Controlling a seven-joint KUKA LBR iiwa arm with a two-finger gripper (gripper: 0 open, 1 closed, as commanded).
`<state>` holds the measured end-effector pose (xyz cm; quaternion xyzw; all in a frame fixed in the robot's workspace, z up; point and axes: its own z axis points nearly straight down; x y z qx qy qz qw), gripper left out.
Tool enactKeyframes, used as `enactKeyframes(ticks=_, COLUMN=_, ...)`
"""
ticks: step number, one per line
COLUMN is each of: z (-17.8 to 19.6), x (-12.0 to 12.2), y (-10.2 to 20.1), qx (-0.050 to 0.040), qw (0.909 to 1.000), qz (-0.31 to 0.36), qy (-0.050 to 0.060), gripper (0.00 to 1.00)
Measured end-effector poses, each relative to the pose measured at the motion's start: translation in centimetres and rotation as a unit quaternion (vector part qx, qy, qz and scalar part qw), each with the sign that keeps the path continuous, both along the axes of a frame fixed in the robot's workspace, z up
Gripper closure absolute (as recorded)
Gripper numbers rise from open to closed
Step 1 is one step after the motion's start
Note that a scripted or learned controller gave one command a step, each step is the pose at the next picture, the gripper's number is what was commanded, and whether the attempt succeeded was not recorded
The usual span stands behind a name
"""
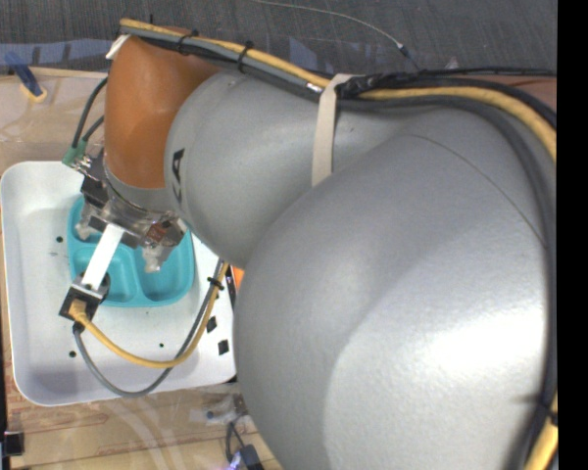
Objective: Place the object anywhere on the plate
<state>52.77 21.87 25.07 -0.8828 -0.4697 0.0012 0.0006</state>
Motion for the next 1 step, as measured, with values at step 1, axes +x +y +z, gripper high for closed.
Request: enactKeyframes(ticks=1, z=-1.87, x=8.63, y=-2.70, qx=-0.0013, qw=0.9996, qz=0.027, qy=0.001, gripper=0.00)
